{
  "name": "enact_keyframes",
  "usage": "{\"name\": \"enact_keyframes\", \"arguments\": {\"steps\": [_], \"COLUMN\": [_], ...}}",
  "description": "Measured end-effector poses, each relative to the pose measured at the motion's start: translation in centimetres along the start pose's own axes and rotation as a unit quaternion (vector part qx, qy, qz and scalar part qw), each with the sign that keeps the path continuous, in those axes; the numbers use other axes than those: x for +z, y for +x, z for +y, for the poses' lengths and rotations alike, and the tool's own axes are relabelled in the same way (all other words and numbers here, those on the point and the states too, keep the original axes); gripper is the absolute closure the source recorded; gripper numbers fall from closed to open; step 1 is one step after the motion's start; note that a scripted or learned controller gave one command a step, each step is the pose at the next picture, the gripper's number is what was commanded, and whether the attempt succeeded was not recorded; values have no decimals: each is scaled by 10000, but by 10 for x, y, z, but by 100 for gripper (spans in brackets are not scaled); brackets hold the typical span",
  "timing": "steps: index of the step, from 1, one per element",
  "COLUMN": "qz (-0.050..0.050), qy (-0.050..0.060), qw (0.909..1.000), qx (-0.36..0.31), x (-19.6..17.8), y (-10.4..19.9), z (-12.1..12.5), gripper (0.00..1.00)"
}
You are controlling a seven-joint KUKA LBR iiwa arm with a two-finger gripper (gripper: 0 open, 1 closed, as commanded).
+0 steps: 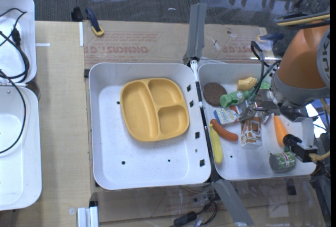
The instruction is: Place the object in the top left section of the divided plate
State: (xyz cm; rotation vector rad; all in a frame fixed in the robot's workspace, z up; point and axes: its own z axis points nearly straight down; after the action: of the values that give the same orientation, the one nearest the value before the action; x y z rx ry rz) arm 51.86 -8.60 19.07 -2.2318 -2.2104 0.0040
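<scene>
A yellow divided plate (137,115) lies in the left bin (105,168), with one long section on its left and two smaller sections on its right. The gripper (255,109) hangs low over the right bin (231,165), among the toy foods. Right under it stands a small carton with red print (251,133). Around it lie a green bottle (233,98), a brown cookie (213,93), a yellow piece (246,83), a red sausage (226,132) and a small blue-and-white packet (225,115).
A yellow banana (216,145) lies by the divider between the bins. An orange carrot (280,129) and a green can (283,161) sit at the right bin's right side. Black cables and white trays occupy the far left.
</scene>
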Motion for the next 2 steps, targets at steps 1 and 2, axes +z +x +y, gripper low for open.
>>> {"name": "enact_keyframes", "arguments": {"steps": [1,2], "qz": [-1,-3], "qy": [8,6], "qw": [9997,9994], "qx": [241,341], "x": [0,0], "y": [51,143], "z": [56,83], "gripper": [100,100]}}
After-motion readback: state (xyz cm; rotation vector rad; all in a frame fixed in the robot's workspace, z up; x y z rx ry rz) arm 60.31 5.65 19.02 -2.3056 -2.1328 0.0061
